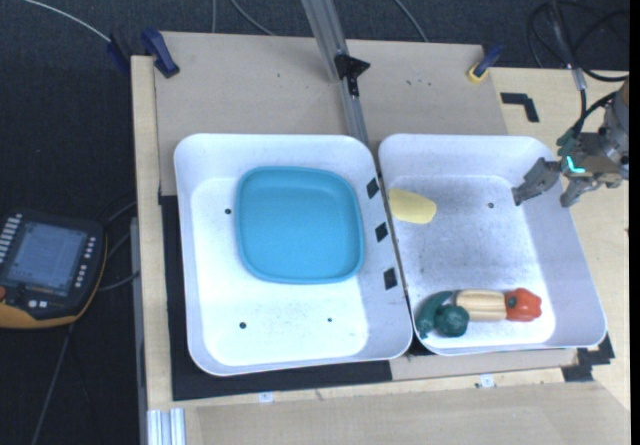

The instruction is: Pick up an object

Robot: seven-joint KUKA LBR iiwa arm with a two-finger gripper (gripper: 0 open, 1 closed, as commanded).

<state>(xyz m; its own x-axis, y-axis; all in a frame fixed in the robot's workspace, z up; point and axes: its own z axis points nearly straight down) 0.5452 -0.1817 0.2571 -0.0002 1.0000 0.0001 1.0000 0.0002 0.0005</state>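
1 hand [553, 188], fingers spread, over right bin [580, 263]

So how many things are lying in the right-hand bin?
4. A pale yellow piece sits against the bin's left wall. Along the near edge lie a green object, a tan roll and a red piece, bunched so closely that something could be hidden.

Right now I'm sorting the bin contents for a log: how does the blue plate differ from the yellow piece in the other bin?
The blue plate is large and fills much of the left bin; the yellow piece is small, tucked against the left wall of the right bin. The plate is a rounded square with a raised rim, while the yellow piece is a rounded lump. Both lie flat, clear of the end effector.
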